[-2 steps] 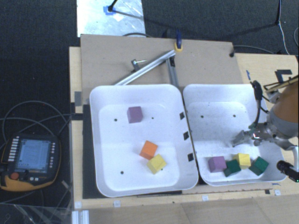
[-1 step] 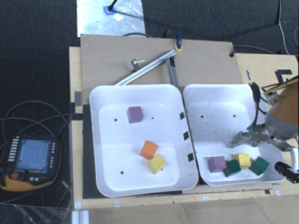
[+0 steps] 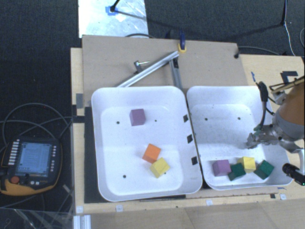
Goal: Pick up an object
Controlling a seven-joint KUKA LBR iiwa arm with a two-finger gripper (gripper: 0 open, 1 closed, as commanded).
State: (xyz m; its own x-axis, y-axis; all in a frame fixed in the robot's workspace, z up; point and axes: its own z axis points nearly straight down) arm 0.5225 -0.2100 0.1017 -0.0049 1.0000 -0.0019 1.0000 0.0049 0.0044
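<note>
In the left bin [image 3: 102, 128] lie a purple cube [image 3: 137, 117], an orange cube [image 3: 151, 152] and a yellow cube [image 3: 159, 167], the last two touching. The right bin [image 3: 209, 99] holds a purple cube [image 3: 221, 167], a dark green block [image 3: 236, 171], a small yellow cube [image 3: 249, 163] and another green block [image 3: 264, 169] in a row along its near wall. My gripper [image 3: 252, 140] hangs over the right bin's right side, just above and behind the yellow cube, with nothing seen between its fingers.
A metal bar [image 3: 148, 69] lies slanted on the cardboard behind the bins. A teach pendant [image 3: 29, 163] with cables sits off the bench to the left. The arm's grey body [image 3: 290, 116] covers the right bin's right rim.
</note>
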